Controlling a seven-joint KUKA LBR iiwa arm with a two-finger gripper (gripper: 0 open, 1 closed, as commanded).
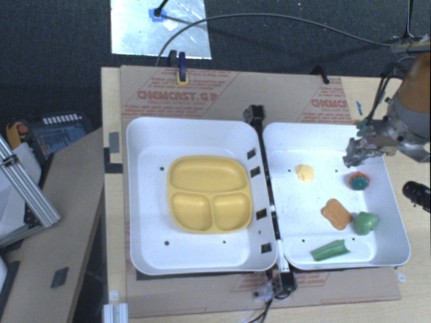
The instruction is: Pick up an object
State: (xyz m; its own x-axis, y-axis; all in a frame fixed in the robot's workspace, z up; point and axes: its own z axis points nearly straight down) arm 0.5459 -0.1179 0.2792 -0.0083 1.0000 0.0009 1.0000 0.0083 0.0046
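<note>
Here the grey gripper (pixel 355 155) hangs over the right white bin (pixel 390 200) at its two o'clock rim; its state I cannot tell. Inside lie a pale yellow lump (pixel 305 173), a red-and-teal ball (pixel 359 181), an orange wedge (pixel 336 214), a green pear-shaped toy (pixel 364 223), and a green oblong piece (pixel 330 249) pointing two o'clock. The left white bin (pixel 148 180) holds a yellow divided tray (pixel 209 194). Cardboard (pixel 202 89) reads "CHEMCAST".

Right bin: open middle, toys along the right side

Yellow piece (pixel 305 173), orange piece (pixel 336 214), green pieces (pixel 364 223) well apart; bin's (pixel 316 134) left floor bare
</note>
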